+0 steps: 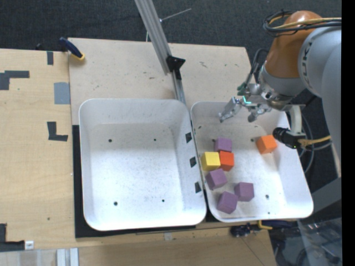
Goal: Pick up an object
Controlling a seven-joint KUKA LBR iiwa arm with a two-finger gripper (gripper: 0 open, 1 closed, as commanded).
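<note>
We see the right bin (pixel 288 198) on the surface (pixel 33 148), the pincer (pixel 242 112) spread and holding nothing above its far end, and the purple block (pixel 224 144) lying just nearward of that pincer.

White bins (pixel 133 107), purple blocks (pixel 224 144), yellow block (pixel 211 160), orange blocks (pixel 267 143), seemingly silver gripper (pixel 242 113)

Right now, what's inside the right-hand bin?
Inside the right bin: four purple cubes, a yellow cube, and two orange cubes. The gripper covers part of its far floor.
</note>
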